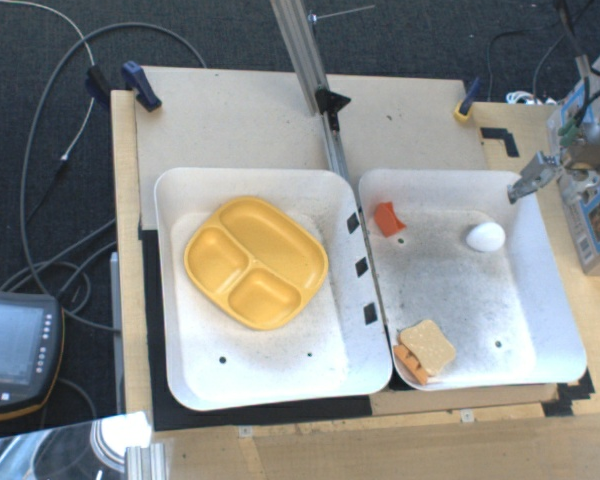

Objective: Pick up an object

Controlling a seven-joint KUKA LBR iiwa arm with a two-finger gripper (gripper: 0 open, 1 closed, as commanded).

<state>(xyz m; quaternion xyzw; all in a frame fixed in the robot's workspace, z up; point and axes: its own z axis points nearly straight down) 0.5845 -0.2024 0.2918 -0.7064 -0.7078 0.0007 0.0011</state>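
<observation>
The right bin (540, 298) holds three things. A small red-orange block (386, 218) lies near its far left corner, a white egg-shaped object (485, 236) rests toward the far right, and a tan toast-like piece (427, 347) lies on an orange base at the near left corner. My gripper (528, 182) hangs at the right bin's far right rim, just above and to the right of the white egg and apart from it. Only a grey tip of it shows, with nothing seen in it.
A yellow divided plate (256, 261) lies in the left bin (180, 368). A metal rail (310, 63) runs from the top down to the gap between the bins. Blue clamps (142, 85) and cables sit at the bench's far edge. A pendant (15, 353) lies at the lower left.
</observation>
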